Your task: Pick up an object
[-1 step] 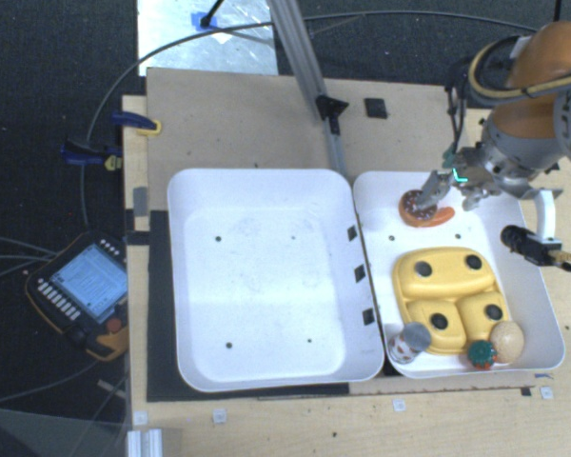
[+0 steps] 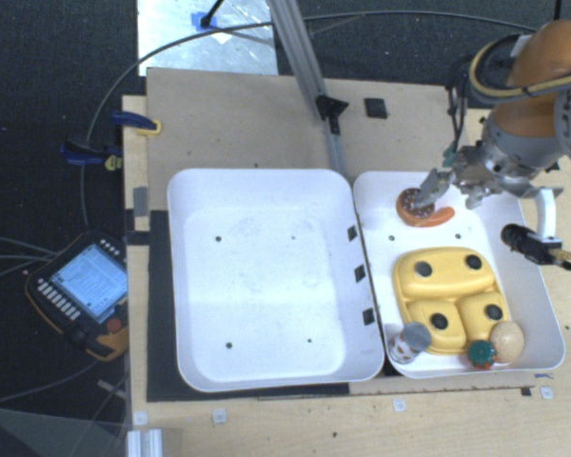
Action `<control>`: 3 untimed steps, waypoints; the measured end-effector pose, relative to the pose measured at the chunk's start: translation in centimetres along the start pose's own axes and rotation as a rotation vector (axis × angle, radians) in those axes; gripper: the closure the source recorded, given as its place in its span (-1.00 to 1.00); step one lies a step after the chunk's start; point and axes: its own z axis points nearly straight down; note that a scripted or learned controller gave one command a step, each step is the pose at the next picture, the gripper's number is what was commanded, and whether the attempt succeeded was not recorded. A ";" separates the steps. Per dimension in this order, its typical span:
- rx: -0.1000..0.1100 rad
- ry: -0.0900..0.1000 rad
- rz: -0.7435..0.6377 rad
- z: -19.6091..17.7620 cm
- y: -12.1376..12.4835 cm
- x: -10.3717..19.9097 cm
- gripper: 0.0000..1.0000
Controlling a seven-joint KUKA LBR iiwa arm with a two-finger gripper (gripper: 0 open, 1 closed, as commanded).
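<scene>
A: Top cam, the one view. Arm (image 2: 542, 84) in from the right, gripper (image 2: 436, 187) down over the right bin (image 2: 552, 336), far end.

B: On what?

A: Orange ring (image 2: 424, 211), w/ a dark round bit on top (can't tell if that's part of it or a separate thing). Tip sits just at its upper edge, maybe touching. Can't call it.

B: Open? Shut?

A: Can't tell, too small and blurry from up here. Nothing visibly between the tips, so no hold I'd claim.

B: Rest of the bin?

A: Yellow tray (image 2: 447, 298) mid-bin, near-side corner crowded: grey cap (image 2: 415, 335), teal ball (image 2: 482, 352), beige egg (image 2: 505, 339), all pressed up against the tray. Ring lies apart w/ bare floor round it, so prob. the easier target. Left bin (image 2: 186, 350) beside it, walls touching.

B: Stage?

A: I'd say descent onto the ring, pick not yet made.
</scene>
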 end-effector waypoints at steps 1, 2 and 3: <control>0.003 -0.001 0.003 4.4 -0.6 -0.5 -1.00; 0.003 -0.001 0.003 8.7 -0.8 -0.9 -1.00; -0.009 -0.001 0.004 11.6 -0.4 -1.0 -1.00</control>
